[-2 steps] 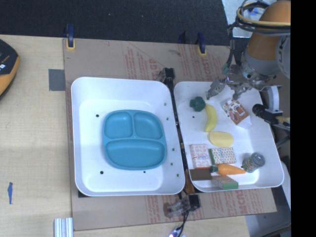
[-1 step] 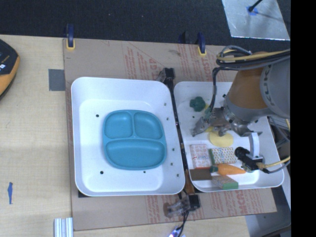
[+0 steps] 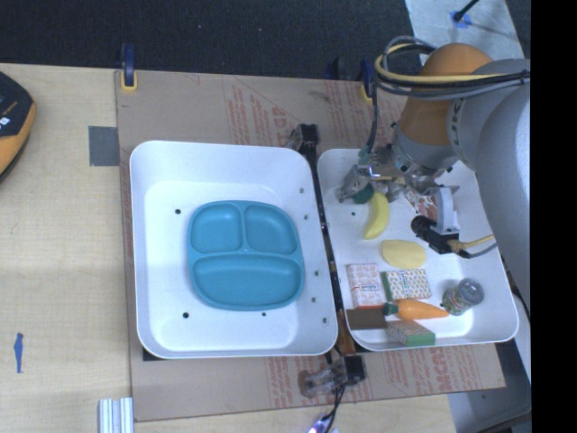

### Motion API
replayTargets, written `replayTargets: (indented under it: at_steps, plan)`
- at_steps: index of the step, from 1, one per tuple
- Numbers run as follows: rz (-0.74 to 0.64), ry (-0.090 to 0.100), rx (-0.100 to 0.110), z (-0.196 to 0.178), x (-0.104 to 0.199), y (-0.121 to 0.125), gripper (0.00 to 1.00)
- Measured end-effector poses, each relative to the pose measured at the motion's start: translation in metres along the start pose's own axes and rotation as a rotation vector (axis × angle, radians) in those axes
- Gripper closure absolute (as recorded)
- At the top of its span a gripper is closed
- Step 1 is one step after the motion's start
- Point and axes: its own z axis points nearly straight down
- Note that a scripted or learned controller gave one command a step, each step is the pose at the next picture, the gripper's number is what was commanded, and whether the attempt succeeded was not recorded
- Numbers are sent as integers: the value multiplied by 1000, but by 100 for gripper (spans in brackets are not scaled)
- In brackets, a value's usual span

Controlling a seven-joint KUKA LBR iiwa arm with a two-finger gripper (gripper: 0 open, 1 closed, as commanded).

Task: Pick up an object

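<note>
My arm comes in from the right side of the frame, and my hand [image 3: 377, 180] sits low in the upper part of the right bin [image 3: 491, 332], close to that bin's upper left corner. I cannot tell how far apart my fingers are; the wrist and cables cover them, and I see nothing clearly caught between them.

Just below my hand lies a yellow banana [image 3: 378, 216], tilted, its upper end touching or almost touching the hand; I cannot say which. Below it, toward the middle of the bin, rests a pale yellow oval piece [image 3: 403, 253]. Lower still are two small printed cards side by side, a pink and white card [image 3: 364, 284] and a green-edged card [image 3: 410, 284]. An orange carrot [image 3: 421, 310] lies beneath them, with a brown block [image 3: 367, 317] at its left and a small green block [image 3: 412, 334] near the bin's lower edge. A small round silvery object [image 3: 463, 295] sits to the right of the carrot.

The left bin [image 3: 162, 314] holds a blue divided plate [image 3: 245, 254] at its centre. Both bins rest on the tabletop [image 3: 54, 269].
</note>
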Motion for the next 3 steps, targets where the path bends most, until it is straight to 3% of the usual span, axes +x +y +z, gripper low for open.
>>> replayTargets:
  at_steps: [1,2,3]
  plan:
    - [5,1,15,1,-15,-73,0]
    - [0,0,2,0,0,-9,0]
    - [1,0,19,-10,-2,-14,100]
